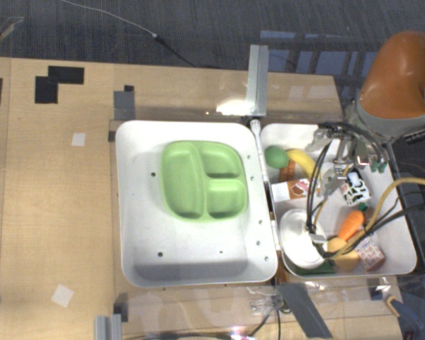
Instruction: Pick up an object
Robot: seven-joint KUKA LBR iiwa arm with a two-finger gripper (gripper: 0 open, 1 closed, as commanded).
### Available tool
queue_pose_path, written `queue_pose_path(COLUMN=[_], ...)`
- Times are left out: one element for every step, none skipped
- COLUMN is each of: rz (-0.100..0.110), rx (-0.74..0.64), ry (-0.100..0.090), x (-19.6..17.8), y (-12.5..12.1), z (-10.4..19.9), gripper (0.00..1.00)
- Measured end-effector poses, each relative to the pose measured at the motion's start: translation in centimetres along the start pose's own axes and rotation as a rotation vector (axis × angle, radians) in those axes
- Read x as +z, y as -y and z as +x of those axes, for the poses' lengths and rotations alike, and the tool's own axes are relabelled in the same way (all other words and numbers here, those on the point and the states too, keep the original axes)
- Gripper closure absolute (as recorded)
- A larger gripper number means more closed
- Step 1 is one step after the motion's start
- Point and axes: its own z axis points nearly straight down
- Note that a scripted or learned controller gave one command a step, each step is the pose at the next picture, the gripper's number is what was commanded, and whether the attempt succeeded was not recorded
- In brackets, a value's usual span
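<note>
- Bench [49, 211]: pale wood top, black patches at upper left.
- Left bin [138, 257]: white and shallow; green three-compartment tray [202, 179] sits near its centre.
- Right bin [404, 257]: white, crowded with small items.
- Along its left side: green round fruit [275, 156] touching a yellow banana [301, 161]; small red-labelled packet [297, 188] just below; white bowl [299, 238] nearer the front.
- Front right: orange carrot [350, 224], tan piece [338, 246] beside it, red-and-white packet [369, 253] at the corner.
- Gripper [340, 176]: hangs over the bin's middle amid black cables, near a black-and-white object [354, 188]; grip state unreadable, nothing seen held.
</note>
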Motion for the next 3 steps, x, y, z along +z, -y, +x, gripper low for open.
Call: queue_pose_path(rz=[0.004, 0.003, 0.004], rx=[-0.066, -0.040, 0.198], ry=[0.017, 0.004, 0.031], x=[8.6, 9.2, 9.2], y=[-1.2, -1.3, -1.5], z=[-0.5, -2.6, 3.0], gripper=[0.00, 0.00, 0.00])
